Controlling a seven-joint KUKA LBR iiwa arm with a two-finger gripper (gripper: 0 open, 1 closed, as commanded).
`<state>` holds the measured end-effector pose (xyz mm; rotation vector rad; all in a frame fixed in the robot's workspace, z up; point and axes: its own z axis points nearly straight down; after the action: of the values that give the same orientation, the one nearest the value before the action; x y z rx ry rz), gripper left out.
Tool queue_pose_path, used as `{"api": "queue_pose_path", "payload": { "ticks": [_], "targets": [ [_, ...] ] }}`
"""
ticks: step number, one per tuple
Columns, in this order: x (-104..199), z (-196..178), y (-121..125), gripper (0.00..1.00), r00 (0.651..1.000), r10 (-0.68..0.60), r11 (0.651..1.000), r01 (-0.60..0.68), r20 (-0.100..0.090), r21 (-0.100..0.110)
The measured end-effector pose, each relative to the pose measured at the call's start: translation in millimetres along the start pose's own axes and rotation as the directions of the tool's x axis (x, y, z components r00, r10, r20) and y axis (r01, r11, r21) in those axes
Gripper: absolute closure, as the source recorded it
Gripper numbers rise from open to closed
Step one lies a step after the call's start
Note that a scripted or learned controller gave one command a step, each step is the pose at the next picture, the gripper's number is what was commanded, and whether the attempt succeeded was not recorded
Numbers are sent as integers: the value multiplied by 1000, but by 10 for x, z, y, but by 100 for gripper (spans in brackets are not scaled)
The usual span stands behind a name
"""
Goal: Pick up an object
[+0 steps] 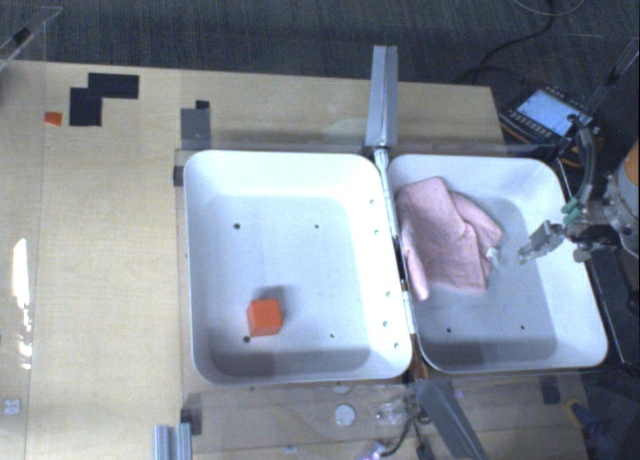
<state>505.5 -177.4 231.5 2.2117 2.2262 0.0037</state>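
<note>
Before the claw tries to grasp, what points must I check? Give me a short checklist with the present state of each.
1. Target in the bin: pink cloth lies in the right bin: ok.
2. Claw beside the cloth, to its right: ok.
3. Claw holding something: cannot tell.
4. Cloth lies flat: not ok, it is bunched.
5. Other target: orange block sits alone in the left bin: ok.
</note>
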Motion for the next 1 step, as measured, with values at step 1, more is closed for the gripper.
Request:
{"api": "queue_pose_path", "payload": {
  "ticks": [1],
  "targets": [
    [156,1333,470,0,986,-167,986,167,1,-4]
  ]
}}
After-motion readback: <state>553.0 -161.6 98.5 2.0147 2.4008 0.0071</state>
